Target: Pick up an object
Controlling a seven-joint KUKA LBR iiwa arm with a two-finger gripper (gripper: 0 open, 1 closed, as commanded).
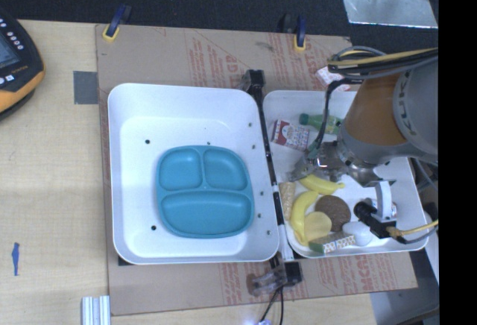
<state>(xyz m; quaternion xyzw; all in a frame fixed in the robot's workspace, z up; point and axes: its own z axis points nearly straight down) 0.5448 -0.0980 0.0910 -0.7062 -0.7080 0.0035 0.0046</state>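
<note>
1. Your candidates for picking lie in the right bin [417, 180]: a small banana [322, 183] just below the claw, a larger banana [299, 213] curving further below and to its left, a brown round piece [333, 210] and a pale yellow round piece [317, 226] touching it
2. You have the claw [322, 164] low among these things, under the grey and orange arm [387, 111]; you cannot tell how it stands, because the wrist covers it
3. To the claw's upper left you see a red and white carton [289, 135], and above it a green bottle [319, 121]
4. Far left of the claw, the left bin [127, 167] carries a blue divided plate [203, 191]
5. Both bins sit on a cardboard sheet [186, 55] on the bench
</note>
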